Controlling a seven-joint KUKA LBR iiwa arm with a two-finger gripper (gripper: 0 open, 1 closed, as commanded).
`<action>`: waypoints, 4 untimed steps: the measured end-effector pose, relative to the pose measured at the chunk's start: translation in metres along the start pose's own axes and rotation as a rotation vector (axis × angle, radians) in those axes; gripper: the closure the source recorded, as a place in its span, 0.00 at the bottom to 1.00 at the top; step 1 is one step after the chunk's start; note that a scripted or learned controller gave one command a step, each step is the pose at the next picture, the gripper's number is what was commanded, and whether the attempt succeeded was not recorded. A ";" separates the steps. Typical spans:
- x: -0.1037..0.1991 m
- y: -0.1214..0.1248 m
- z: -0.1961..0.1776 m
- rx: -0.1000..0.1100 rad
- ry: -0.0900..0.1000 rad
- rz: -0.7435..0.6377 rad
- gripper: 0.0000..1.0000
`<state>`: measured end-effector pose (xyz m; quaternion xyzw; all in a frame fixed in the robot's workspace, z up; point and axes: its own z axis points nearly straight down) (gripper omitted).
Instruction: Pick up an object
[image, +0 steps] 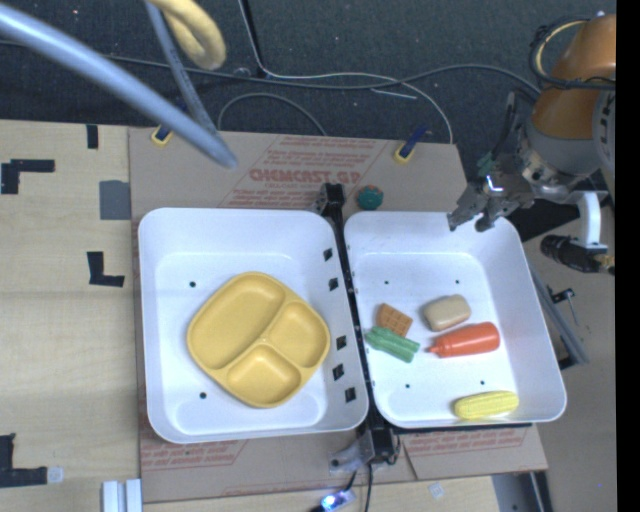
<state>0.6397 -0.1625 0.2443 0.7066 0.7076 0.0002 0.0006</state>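
The right bin (500, 245) holds several toy foods: a tan bread roll (446, 312), an orange-red carrot (465, 341), a yellow corn cob (486, 404), a green piece (391, 345) and a small orange waffle-like cracker (394, 320). My gripper (473, 219) hangs over the far right rim of that bin, well above and behind the foods. Its dark fingers point down-left with a small gap between the tips and nothing between them.
The left bin (170, 240) holds a yellow divided plate (258, 338). A small teal ball (371, 197) lies on the cardboard behind the bins. Cables run across the dark floor at the back, and a grey pole crosses the upper left.
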 end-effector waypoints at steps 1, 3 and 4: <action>0.059 0.006 0.012 0.002 0.001 -0.004 1.00; 0.170 0.002 0.032 0.004 0.001 -0.004 1.00; 0.231 0.007 0.021 0.001 0.002 -0.005 1.00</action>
